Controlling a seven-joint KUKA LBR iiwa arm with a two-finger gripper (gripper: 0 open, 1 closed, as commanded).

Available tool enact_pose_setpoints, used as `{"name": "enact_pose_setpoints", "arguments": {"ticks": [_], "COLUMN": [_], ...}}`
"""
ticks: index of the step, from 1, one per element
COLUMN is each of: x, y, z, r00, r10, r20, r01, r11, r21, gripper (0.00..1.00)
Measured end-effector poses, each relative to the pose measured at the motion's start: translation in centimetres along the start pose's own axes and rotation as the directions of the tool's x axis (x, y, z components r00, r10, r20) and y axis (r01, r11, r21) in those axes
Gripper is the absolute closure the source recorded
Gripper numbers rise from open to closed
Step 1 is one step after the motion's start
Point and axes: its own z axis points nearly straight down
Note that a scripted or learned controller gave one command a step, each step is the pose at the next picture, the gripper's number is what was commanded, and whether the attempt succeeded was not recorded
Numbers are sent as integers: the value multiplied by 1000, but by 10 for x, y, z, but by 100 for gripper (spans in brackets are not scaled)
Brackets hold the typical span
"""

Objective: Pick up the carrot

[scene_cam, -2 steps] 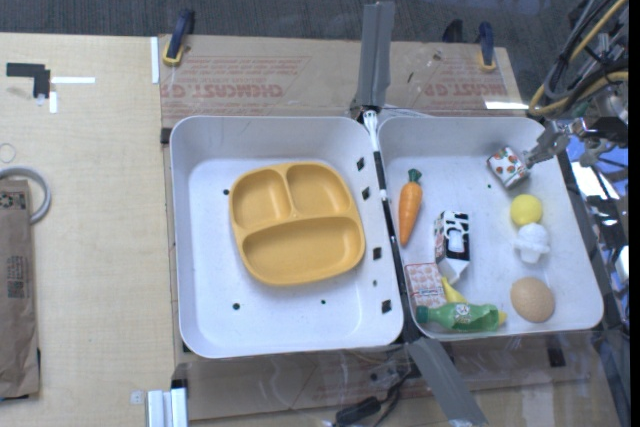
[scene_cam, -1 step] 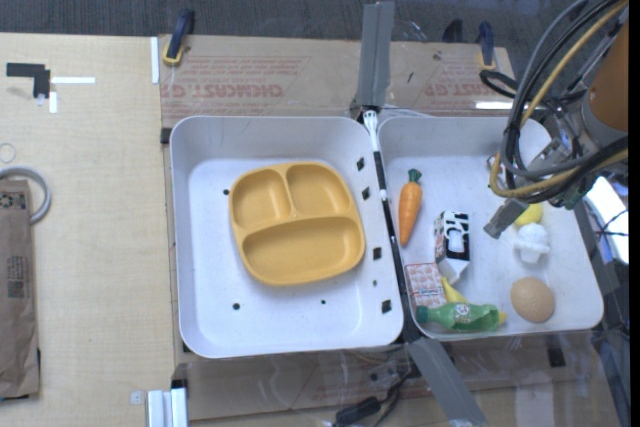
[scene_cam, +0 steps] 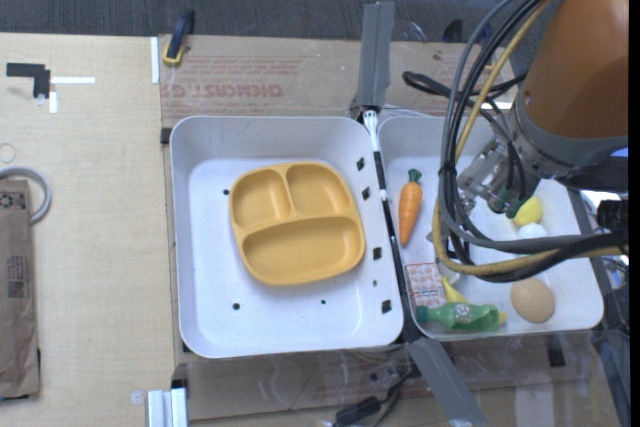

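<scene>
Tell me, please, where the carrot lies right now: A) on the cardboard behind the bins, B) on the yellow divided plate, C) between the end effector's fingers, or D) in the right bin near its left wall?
D: the carrot lies on the floor of the right bin, close beside its left wall, apart from the yellow divided plate in the left bin.

The scene is evenly and brightly lit from overhead. Soft, short shadows are cast inside the left bin (scene_cam: pixel 195 245), well away from the gripper (scene_cam: pixel 490 183). A bright sheen is seen on the orange band (scene_cam: pixel 585 55) above the gripper, and the white floor beside the gripper is nearly washed out. Slight softness is noted throughout; the arm nearest the lens is least sharp.
</scene>
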Motion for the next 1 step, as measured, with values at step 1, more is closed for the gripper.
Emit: {"name": "enact_pose_setpoints", "arguments": {"ticks": [1], "x": [-24], "y": [-16], "z": [61], "r00": [988], "r10": [155], "r20": [-2], "r01": [-155], "r11": [988], "r21": [2], "gripper": [0]}}
